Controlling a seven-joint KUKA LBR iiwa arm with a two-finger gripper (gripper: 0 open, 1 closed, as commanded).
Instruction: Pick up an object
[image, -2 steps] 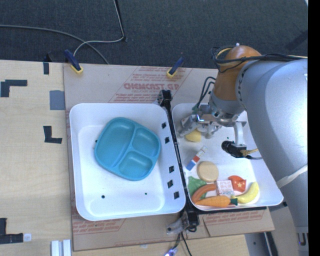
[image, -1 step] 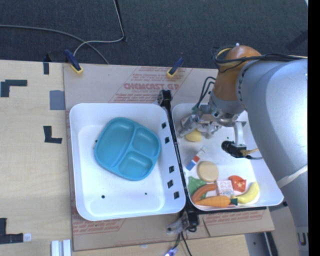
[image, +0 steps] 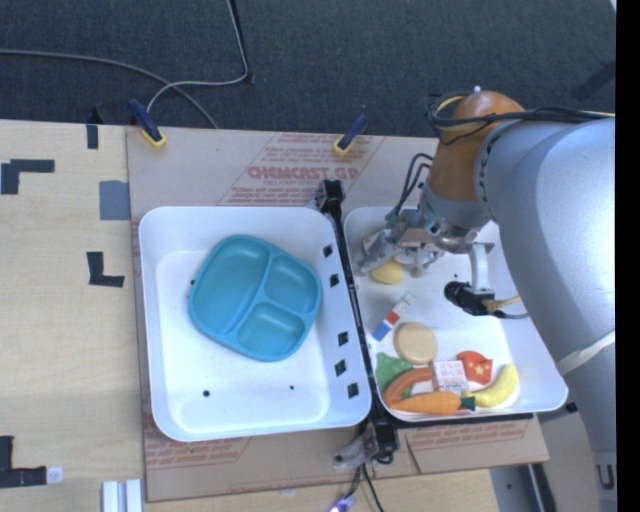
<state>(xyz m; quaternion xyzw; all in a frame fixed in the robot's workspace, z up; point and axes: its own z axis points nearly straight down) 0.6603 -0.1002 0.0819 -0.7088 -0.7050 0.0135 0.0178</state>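
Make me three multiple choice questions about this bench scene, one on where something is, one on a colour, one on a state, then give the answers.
1. Where does the divided plate lie?
A. left bin
B. right bin
C. on the cardboard

2. What colour is the plate?
A. red
B. blue
C. yellow

3. How does the hand stand?
A. raised high over the left bin
B. low in the right bin, at a pale yellow object
C. resting on the plate

Answers: 1 A, it lies inside the left bin. 2 B, its surface is light blue. 3 B, it sits right at the yellow piece.
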